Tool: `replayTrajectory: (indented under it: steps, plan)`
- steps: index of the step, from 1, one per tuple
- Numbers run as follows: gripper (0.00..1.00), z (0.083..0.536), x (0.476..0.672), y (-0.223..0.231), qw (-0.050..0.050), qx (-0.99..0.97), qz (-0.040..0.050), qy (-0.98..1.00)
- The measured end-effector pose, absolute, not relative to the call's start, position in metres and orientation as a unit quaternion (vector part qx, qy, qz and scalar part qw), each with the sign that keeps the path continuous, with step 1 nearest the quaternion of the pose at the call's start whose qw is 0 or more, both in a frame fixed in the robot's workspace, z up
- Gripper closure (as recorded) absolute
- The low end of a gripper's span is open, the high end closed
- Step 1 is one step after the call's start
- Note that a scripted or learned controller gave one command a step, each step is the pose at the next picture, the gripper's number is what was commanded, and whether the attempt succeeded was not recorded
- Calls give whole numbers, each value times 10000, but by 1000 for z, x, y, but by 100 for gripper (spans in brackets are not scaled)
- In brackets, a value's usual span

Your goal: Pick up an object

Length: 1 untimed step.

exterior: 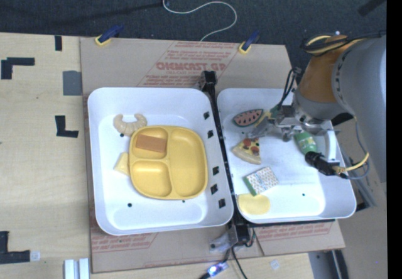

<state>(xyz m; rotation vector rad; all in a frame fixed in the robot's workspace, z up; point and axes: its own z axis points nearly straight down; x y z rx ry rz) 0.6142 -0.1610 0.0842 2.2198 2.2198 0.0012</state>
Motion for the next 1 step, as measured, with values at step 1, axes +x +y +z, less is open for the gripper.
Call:
replayTrajectory:
  steps: [1]
  plan:
    - [100,100,617,-158,15,7057,42,7085]
